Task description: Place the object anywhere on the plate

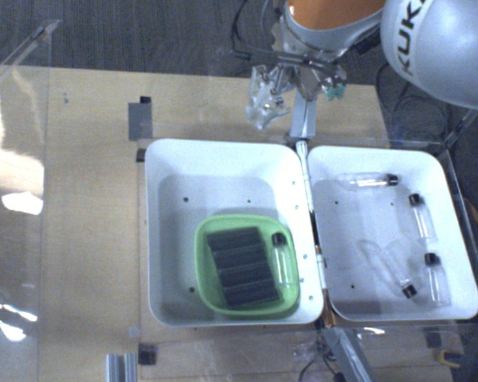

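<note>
Lying on the green round-cornered plastic plate (211, 285) in the left white bin (163, 213) is a small clear plastic vial with a black cap (281, 257), beside a dark ribbed block (240, 267). So one vial looks already placed. In the right white bin (454, 213), four more clear vials (418, 213) lie apart from each other. Farther back, above the wooden desk (80, 213), the grey arm's jaws (291, 94) hang over the bins' far edge. I cannot tell how they are set.
</note>
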`<state>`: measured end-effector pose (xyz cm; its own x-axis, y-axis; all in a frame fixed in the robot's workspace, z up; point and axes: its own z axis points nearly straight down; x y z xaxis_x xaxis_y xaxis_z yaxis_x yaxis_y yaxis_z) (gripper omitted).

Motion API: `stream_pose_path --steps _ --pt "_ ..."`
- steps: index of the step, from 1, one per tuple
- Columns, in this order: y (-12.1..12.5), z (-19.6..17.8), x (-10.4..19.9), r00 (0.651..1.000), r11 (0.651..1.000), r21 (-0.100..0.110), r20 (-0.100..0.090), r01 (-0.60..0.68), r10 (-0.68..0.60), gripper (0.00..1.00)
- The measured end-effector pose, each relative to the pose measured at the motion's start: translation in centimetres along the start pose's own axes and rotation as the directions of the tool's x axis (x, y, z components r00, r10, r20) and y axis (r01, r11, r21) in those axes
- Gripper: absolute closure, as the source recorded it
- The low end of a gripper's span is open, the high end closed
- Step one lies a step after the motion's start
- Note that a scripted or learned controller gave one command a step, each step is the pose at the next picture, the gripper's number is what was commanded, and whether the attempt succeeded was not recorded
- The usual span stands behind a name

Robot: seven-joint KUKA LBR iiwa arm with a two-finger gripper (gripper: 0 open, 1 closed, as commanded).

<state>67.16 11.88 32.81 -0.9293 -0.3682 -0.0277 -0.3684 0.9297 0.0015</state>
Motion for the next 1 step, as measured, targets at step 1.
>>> stream_pose_path --steps 1 --pt "8.61 9.79 2.47 0.988 0.988 -0.004 -0.017 0.155 -0.155 1.00"
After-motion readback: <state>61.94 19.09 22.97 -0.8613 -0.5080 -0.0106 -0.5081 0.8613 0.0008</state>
